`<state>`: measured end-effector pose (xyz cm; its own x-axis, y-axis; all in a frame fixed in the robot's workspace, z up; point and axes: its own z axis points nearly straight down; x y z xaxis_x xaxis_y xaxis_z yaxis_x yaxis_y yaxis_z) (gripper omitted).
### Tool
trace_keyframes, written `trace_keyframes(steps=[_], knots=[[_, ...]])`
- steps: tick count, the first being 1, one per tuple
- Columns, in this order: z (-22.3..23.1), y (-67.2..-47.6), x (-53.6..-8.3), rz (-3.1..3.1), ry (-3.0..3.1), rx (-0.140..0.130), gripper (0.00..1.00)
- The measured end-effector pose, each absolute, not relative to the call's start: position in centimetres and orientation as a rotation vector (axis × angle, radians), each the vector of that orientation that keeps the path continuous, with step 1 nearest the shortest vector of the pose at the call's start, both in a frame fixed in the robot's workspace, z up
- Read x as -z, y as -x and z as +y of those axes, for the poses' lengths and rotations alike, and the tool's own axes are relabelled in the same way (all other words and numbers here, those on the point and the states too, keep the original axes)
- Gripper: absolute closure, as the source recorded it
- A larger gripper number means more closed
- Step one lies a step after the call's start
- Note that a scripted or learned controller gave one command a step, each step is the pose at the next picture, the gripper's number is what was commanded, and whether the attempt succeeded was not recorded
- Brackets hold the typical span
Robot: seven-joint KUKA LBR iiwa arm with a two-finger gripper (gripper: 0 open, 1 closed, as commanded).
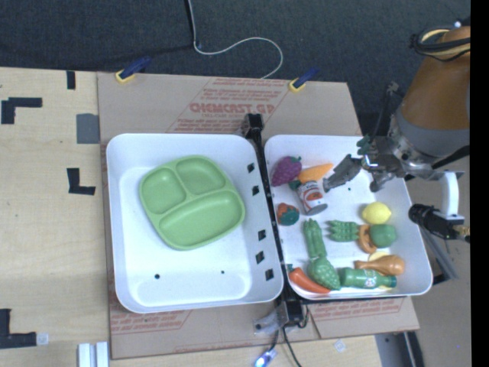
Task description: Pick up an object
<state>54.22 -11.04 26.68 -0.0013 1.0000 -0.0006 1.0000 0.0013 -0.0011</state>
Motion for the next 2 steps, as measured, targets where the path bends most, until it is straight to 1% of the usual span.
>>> trace_keyframes(steps=[1,2], knots=[[-2.44,-51.08,-44.52,-2.241,2.218,0.023,0.00],[-2.80,-51.05,-44.55,-2.226,2.218,-0.002,1.00]])
